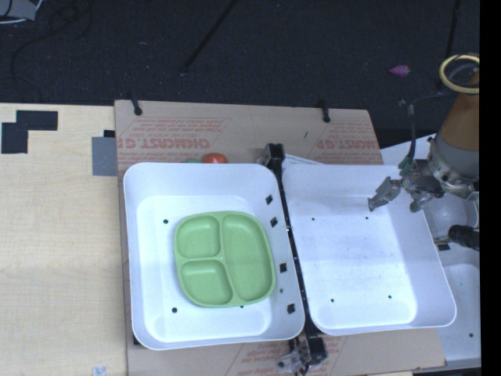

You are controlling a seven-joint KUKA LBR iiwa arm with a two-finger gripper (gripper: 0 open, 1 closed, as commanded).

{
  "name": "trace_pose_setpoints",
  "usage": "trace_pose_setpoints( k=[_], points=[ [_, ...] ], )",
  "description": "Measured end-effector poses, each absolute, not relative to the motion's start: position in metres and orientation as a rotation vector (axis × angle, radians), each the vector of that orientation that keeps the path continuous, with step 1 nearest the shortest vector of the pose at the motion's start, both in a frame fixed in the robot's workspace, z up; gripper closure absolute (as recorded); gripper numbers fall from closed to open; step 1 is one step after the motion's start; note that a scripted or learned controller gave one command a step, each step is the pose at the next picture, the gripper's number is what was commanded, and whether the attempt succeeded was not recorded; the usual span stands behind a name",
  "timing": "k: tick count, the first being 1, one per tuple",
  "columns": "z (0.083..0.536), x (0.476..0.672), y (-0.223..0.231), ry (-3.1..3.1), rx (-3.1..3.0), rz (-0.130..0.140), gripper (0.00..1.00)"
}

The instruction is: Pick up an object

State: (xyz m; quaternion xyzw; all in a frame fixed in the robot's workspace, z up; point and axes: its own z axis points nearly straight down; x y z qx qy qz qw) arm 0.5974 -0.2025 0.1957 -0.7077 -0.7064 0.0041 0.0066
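So on my feed, going from the left: the left bin [149,210] has 1 green divided plate [225,258] lying flat near its middle, 3 compartments, long axis running roughly near-to-far with a slight tilt. There's something small and red [214,159] just past that bin's far rim, on the cardboard. The right bin [368,288] has no objects I can make out. The gripper [399,193] hangs over the right bin's far right corner, fingers spread apart with nothing between them. So the plate lies well off to the left and a bit nearer, across the divider. I reckon that's the reach needed.
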Motion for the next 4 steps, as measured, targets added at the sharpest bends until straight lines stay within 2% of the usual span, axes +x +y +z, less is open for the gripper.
trace_pose_setpoints(
  k=[1, 3, 4],
  points=[
    [0.204, 0.601, -0.202, -2.22, -2.219, 0.002, 0.0],
    [0.109, 0.596, -0.208, -2.218, -2.218, 0.004, 0.0],
    [0.086, 0.595, -0.207, -2.219, -2.218, 0.004, 0.0]
  ],
)
